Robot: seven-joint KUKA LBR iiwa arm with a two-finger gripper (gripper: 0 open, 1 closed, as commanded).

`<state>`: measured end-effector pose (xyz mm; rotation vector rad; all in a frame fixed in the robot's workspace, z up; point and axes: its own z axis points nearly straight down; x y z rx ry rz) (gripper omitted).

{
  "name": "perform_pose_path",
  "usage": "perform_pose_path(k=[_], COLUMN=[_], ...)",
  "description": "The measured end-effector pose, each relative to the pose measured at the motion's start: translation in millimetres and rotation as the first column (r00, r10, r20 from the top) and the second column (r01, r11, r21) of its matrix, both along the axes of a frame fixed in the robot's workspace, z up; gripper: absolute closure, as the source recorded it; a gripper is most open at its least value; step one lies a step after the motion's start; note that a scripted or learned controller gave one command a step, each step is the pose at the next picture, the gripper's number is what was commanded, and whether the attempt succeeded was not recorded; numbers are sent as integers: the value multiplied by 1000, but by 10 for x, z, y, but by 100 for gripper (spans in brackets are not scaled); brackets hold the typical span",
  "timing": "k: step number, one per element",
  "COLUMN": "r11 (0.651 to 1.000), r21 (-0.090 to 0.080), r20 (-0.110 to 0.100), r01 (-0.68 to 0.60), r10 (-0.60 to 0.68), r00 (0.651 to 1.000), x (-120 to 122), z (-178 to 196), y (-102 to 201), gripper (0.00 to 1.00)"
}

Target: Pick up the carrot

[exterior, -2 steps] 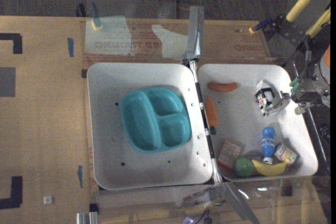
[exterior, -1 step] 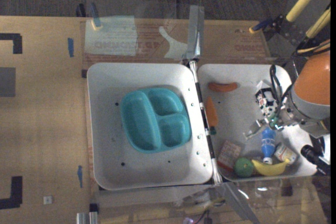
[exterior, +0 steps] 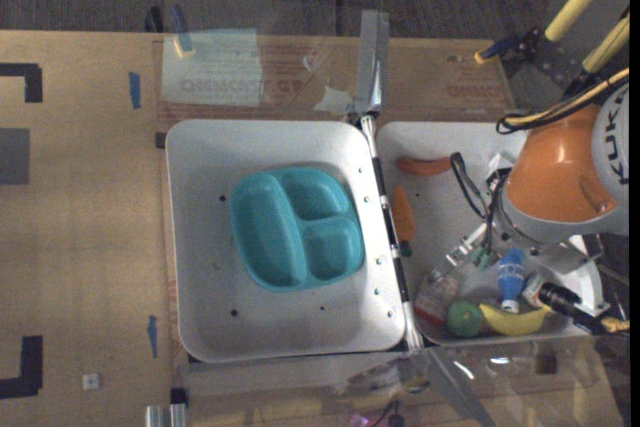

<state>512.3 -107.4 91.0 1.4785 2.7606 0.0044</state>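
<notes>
Carrot (exterior: pixel 402 213) by right bin's left wall, apart from gripper (exterior: pixel 462 253).

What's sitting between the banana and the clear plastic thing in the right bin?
In the camera view, a green lime lies between the banana and the clear plastic piece, touching the banana's end.

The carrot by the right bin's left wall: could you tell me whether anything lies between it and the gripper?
Nothing visible does. The carrot lies alone against the right bin's left wall, with bare bin floor between it and the gripper; the other items sit nearer the front.
</notes>
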Motion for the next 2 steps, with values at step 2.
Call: perform_pose_path(k=[2], r11=[990], r21=[1], r20=[0], r01=[141], r10=[-141], r00=[990], x=[1147], z=[-30], y=[44], gripper=[0])
